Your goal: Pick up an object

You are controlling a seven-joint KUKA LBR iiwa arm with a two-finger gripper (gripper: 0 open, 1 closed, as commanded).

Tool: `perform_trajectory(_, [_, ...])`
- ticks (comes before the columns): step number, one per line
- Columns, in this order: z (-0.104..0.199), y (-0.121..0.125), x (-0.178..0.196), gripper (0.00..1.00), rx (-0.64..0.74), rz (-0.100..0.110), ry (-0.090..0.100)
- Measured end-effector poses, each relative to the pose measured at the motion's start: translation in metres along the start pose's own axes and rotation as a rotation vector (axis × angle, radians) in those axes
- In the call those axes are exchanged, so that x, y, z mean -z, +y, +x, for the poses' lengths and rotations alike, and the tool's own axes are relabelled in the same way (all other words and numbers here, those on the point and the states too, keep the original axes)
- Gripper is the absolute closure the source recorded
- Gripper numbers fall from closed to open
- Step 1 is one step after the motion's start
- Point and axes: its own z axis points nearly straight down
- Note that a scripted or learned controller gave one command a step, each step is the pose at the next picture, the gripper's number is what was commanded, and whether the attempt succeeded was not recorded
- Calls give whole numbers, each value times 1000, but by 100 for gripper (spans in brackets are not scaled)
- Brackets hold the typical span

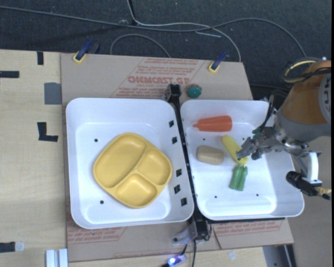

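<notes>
your arm (309, 107) comes in from 3 o'clock, orange band up top, and its gripper (246, 152) sits low over the right bin (267, 204), right at the lower end of the yellow piece (229, 147) (looks like a banana or corn toy, hard to say). you can't tell from this angle whether the jaws are apart or together, too dark and small, and nothing is clearly seen between them. in that same bin: an orange carrot (212, 123) lying flat toward 12 o'clock, a tan potato-like lump (210, 155) at 9 o'clock of the gripper, and a green vegetable piece (238, 177) just at 6 o'clock of it. the left bin (80, 149) holds a yellow divided plate (132, 169), tilted diagonal. a small teal ball (195, 91) rests on the cardboard (156, 74) just past the bins at 12 o'clock.
</notes>
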Motion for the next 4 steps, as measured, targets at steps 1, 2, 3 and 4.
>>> perform_trajectory(1, [1, -3, 43, 100, -1, 1, 0])
perform_trajectory(2, [1, -2, 96, 100, 0, -1, -1])
perform_trajectory(3, [56, -4, 87, 100, 3, 6, 3])
perform_trajectory(4, [100, 9, 83, 100, 4, 6, 2])
